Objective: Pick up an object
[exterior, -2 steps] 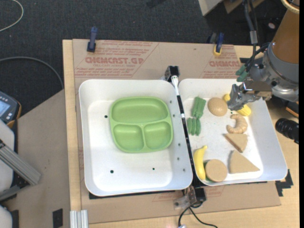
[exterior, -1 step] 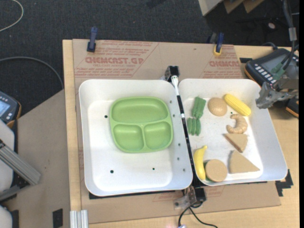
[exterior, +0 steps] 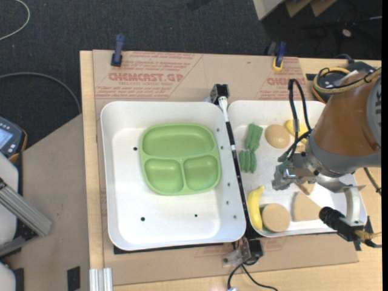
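You saw a pale green three-compartment plastic plate [exterior: 179, 158] in a shallow white bin [exterior: 115, 162], and a curved yellow banana [exterior: 254, 206] beside dark green bean pods [exterior: 250, 145]

place: robotics lab
counter [exterior: 182, 68]: protective board, clamped by a blue clamp [exterior: 117, 50]
floor beyond the counter: dark carpet [exterior: 121, 11], loose cables [exterior: 18, 17]
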Action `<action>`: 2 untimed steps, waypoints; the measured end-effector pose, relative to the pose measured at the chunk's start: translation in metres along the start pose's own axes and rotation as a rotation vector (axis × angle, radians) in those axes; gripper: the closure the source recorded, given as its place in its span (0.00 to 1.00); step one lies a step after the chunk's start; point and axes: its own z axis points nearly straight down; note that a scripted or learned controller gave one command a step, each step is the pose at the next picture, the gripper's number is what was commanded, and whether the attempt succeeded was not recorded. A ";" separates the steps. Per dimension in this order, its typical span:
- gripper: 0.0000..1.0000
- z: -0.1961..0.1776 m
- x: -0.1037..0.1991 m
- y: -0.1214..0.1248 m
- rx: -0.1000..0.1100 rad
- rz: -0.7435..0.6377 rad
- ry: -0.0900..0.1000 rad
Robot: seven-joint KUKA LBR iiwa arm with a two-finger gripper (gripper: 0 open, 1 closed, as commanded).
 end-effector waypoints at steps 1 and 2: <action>1.00 -0.005 0.115 0.003 -0.017 -0.013 0.001; 1.00 -0.179 0.136 0.003 -0.035 -0.006 0.002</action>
